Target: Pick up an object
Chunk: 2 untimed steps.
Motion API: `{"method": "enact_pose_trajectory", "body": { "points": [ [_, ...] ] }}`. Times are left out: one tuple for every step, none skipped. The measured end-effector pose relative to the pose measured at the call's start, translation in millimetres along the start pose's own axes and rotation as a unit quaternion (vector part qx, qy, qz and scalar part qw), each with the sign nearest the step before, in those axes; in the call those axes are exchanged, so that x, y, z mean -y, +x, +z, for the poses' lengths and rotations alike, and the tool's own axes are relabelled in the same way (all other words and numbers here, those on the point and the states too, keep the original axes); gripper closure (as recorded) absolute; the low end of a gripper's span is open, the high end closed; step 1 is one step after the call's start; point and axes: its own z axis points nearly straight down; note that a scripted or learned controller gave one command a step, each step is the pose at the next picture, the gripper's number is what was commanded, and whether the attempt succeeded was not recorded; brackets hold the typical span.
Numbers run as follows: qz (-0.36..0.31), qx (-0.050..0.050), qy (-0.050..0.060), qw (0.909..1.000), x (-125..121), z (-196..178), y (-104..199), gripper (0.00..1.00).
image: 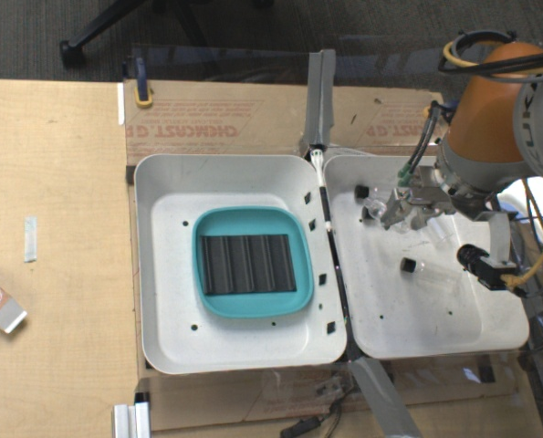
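You see the arm (504, 108) at the upper right of the frame, entering from the right edge. Its orange band is on top and the grey wrist part is below it, bent toward the left. The gripper (391, 210) is at the end, pointing left and down, at the right of the frame's centre. It looks small and partly blurred here.

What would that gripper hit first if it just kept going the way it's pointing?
Probably the white floor of the right bin. The gripper points down into it, near a small dark piece, though depth is hard to judge.
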Motion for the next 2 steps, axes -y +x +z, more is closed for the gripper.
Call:
{"method": "enact_pose_trajectory", "body": {
  "points": [
    [0.034,0.001,0.000,0.9994,-20,-26,39,1.00],
    [0.031,0.001,0.000,0.9995,-50,-16,-4,1.00]
  ]
}}
